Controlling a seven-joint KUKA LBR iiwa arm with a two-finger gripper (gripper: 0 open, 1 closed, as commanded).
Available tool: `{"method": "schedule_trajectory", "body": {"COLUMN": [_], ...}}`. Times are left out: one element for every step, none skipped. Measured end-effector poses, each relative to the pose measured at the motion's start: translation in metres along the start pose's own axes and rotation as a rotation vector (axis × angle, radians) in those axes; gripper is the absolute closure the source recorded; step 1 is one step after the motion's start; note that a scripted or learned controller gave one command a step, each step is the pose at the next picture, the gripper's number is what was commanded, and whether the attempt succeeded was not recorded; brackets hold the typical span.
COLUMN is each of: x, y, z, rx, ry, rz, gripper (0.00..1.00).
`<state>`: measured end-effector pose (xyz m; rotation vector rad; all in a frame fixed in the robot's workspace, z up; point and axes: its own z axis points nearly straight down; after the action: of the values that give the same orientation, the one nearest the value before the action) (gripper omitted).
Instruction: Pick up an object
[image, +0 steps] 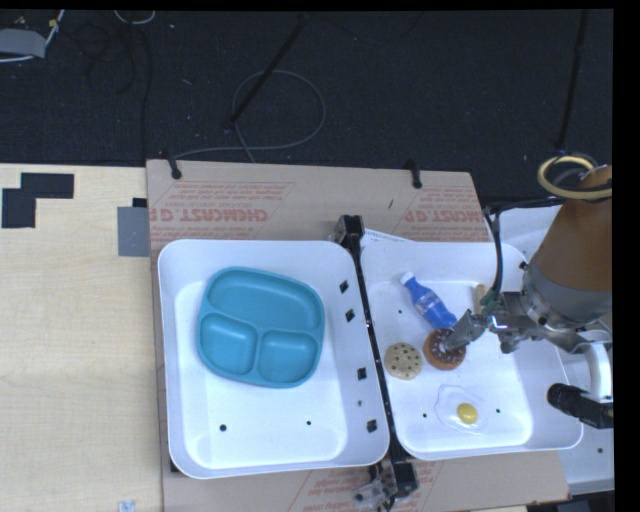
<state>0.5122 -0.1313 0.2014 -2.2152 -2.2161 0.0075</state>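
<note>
In the right bin (500, 420) lie a blue bottle (428, 301), a tan speckled cookie (403, 360), a brown round donut-like piece (440, 354) and a fried egg (465, 412). My gripper (455, 340) reaches in from the right and sits low over the brown piece, covering its upper right part. The blue bottle lies just above and to the left of the gripper. The camera view does not show whether the brown piece is gripped.
The left bin (190, 420) holds a blue divided plate (260, 327). A black divider (365, 340) runs between the two bins. The arm's grey and orange body (575, 260) hangs over the right bin's right edge. Cardboard lies under both bins.
</note>
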Motion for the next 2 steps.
{"method": "schedule_trajectory", "body": {"x": [0.002, 0.0], "y": [0.005, 0.008], "z": [0.063, 0.097], "rx": [0.0, -0.014], "ry": [0.0, -0.002], "rz": [0.001, 0.0], "gripper": [0.0, 0.0]}}
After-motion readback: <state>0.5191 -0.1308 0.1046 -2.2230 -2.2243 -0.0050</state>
